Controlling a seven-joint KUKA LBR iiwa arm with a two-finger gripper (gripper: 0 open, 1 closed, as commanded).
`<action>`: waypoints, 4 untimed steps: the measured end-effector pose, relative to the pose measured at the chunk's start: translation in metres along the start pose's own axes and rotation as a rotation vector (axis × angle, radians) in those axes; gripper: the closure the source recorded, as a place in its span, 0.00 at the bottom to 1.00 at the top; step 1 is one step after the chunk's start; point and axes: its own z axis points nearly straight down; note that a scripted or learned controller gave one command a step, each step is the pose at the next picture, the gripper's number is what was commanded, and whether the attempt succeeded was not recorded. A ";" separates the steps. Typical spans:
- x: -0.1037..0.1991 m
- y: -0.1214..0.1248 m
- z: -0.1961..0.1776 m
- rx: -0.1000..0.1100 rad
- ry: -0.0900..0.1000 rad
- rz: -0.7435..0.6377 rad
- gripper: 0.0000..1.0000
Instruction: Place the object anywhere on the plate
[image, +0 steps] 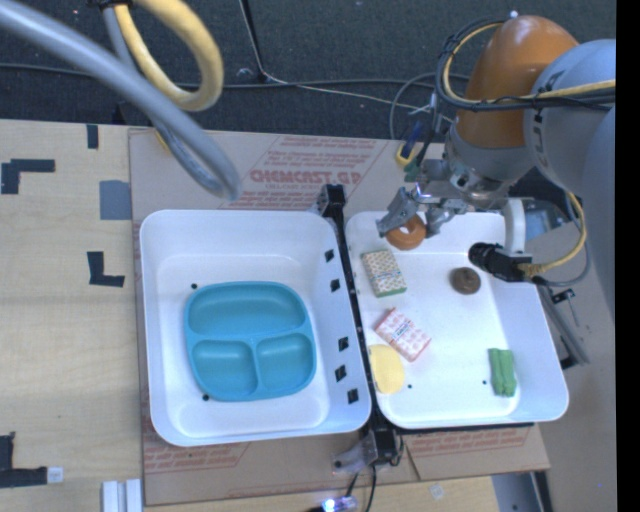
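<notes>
A: Orange round thing (407, 237), maybe a small fruit or a bun, sits at about 11 o'clock in the right bin (520, 400), close to the rim. Your gripper (408, 222) is right over it, fingers down on either side. It looks clamped on the thing, but I can't tell whether it is lifted off the floor.

B: And the plate?

A: Blue plate (250, 338), three compartments, middle of the left bin (160, 300), at roughly 8 o'clock from the gripper and well apart from it. The black divider (343, 300) between the bins lies across your path.

B: Risks, as you judge them?

A: Three. A round thing held near its top could roll out of the fingers if you swing fast. If you carry low, it may clip the divider or the bin rims. And released from height, it could roll off the plate's shallow edge, so drop it into a compartment.

B: Neighbours?

A: Pale patterned block (384, 273) just beside, at 6 o'clock from the gripper; a careless lift might nudge it. Brown disc (465, 281), pink packet (402, 334), yellow piece (386, 370) and green piece (502, 371) are farther off.

B: Arm pose?

A: Arm (560, 90) enters from 2 o'clock, orange band above the wrist, which is bent downward toward the bin's upper left corner.
</notes>
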 end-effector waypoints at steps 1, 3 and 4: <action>0.053 -0.005 -0.006 -0.001 0.001 -0.002 1.00; 0.153 -0.020 0.008 0.000 0.000 -0.002 1.00; 0.209 -0.017 0.025 0.000 0.000 -0.002 1.00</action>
